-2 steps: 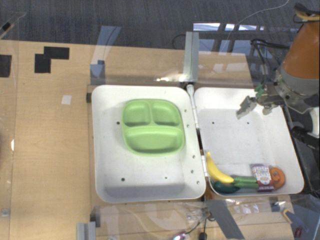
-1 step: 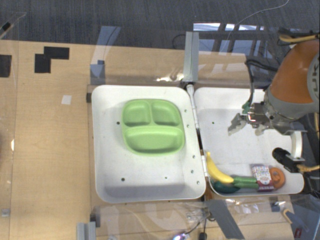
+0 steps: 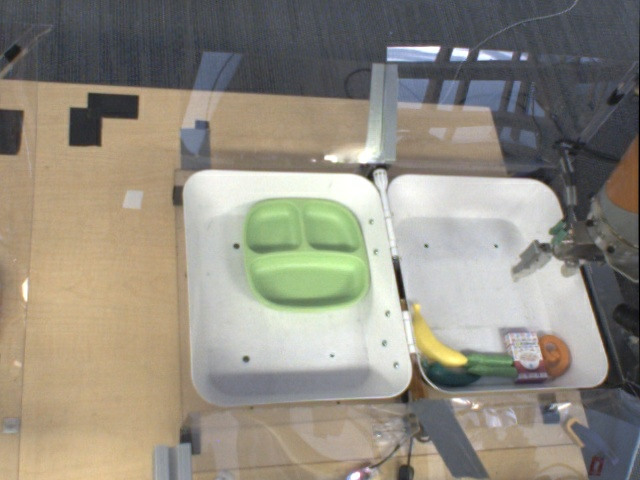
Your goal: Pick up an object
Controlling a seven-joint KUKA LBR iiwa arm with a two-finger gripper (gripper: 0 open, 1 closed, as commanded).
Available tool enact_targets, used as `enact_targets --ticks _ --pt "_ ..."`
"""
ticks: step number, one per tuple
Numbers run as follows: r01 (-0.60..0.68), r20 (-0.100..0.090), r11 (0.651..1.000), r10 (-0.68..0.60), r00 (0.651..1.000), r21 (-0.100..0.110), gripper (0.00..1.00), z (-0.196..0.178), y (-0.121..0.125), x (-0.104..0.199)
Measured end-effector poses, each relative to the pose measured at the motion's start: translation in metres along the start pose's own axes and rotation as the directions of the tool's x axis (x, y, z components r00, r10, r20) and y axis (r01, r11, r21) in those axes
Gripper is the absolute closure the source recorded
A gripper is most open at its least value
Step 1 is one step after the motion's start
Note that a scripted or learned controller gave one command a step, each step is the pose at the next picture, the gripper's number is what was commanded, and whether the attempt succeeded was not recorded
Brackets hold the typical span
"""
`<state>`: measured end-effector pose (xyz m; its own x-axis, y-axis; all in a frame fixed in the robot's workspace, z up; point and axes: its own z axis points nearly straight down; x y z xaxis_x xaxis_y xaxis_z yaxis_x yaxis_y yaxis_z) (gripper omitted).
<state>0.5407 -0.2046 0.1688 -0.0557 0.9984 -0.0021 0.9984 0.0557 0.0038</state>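
Camera view shows the wooden surface [image 3: 90,268] carrying two white bins. Inside the left bin [image 3: 210,298] sits a green divided plate [image 3: 303,251], near its middle. The right bin [image 3: 470,228] holds a cluster along its near edge: a yellow banana [image 3: 432,340], a dark green vegetable [image 3: 480,367], a small labelled packet [image 3: 522,349] and an orange round item [image 3: 555,354]. The gripper [image 3: 535,256] hangs above this bin's right side, gripping nothing; whether the jaws are parted cannot be told.
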Motion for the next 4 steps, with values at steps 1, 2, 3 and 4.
enact_targets --ticks 1,2,3,4 --pt "0.003 0.001 1.0 -0.003 1.0 -0.006 1.0 -0.012 0.002 0.001" --pt "-0.071 -0.002 0.997 0.071 0.997 0.003 1.0 0.024 -0.05 0.054" --pt "-0.144 -0.001 0.99 0.144 0.99 0.001 1.0 0.038 0.031 0.038" --pt "-0.26 0.0 0.966 0.26 0.966 -0.002 1.0 0.022 0.071 0.005"
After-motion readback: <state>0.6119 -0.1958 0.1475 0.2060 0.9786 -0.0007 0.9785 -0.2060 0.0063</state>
